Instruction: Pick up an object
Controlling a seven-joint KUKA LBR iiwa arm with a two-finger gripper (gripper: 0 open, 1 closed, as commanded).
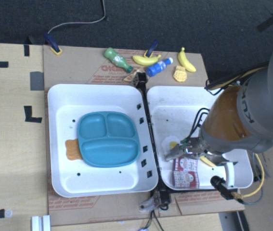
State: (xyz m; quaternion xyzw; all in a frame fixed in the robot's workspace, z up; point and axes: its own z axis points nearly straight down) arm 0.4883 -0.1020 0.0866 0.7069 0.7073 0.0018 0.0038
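While my gripper point(171, 152) hangs with jaw state I cannot tell, the flat red-and-white printed packet point(185, 173) lies just below-right, long axis running away from me.

Arm housing point(266, 105): white letters at right edge, apparently "KU", cut off. Cardboard sheet point(108, 71): red print, unreadable. Red-and-white packet point(185, 172): print too small to read.

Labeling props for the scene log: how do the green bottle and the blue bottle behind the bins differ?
Colour: the green bottle is green with a pale label band; the blue bottle is blue with a white cap end. Place: the green bottle lies behind the left bin, the blue bottle behind the divider, beside a yellow banana. Shared: both lie on their sides on the cardboard, outside the bins.
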